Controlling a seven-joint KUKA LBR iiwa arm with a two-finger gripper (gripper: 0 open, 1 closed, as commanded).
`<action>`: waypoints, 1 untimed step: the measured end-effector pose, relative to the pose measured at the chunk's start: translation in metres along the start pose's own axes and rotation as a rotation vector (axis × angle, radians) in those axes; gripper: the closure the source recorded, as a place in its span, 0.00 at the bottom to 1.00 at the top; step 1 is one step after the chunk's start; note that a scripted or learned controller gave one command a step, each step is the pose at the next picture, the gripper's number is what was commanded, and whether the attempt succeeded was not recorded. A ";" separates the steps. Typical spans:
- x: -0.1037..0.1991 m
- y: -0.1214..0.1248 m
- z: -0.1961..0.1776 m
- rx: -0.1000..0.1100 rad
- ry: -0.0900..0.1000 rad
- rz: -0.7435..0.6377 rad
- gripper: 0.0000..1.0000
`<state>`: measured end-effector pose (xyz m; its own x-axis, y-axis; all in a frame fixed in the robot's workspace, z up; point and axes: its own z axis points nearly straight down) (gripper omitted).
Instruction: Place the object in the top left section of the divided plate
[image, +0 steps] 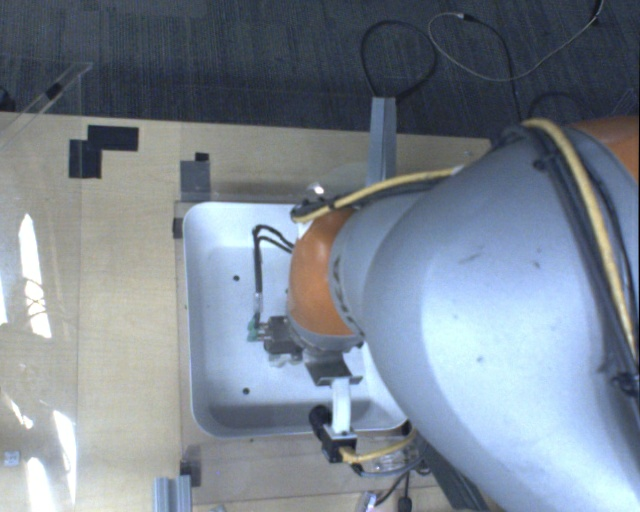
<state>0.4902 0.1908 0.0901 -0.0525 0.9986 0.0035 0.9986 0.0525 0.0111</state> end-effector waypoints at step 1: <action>-0.044 -0.001 -0.001 -0.006 0.002 -0.228 1.00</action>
<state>0.4918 0.1466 0.0908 -0.2772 0.9608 0.0020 0.9607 0.2771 0.0178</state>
